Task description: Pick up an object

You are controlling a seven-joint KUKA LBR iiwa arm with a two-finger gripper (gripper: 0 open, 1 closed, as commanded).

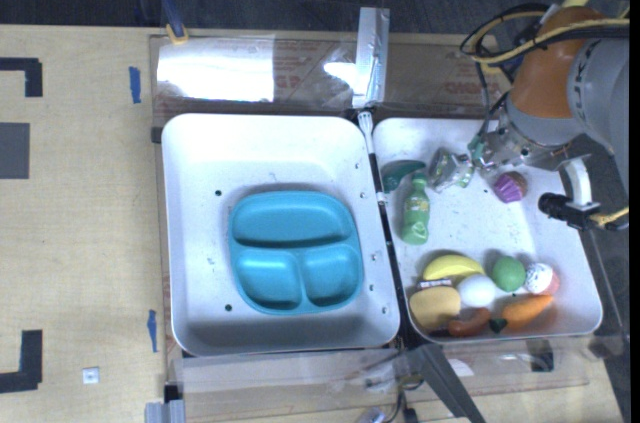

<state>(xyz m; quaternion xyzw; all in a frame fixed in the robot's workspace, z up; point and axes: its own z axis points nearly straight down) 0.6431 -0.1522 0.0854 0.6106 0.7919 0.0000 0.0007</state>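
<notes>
You see two shallow white plastic bins side by side on the bench: the left bin (190, 211) holds a blue three-compartment tray (295, 249), lying flat near its centre. The right bin (590, 306) holds the loose items. Along its near wall sit a yellow toy banana (450, 266), a white egg-shaped piece (478, 291), a tan rounded piece (434, 307), a green ball (509, 273), an orange carrot-shaped toy (526, 308) and a small white-and-red ball (540, 278), clustered and mostly touching. A green plastic bottle (415, 211) lies close to the bin's left wall, beside a dark teal object (397, 173). The grey arm with its orange band (545, 81) comes in from the right; the gripper (487, 156) sits low in the far part of the right bin, between a crumpled clear-green piece (450, 169) and a small purple object (509, 187). You cannot tell whether its fingers are spread or pressed together.
</notes>
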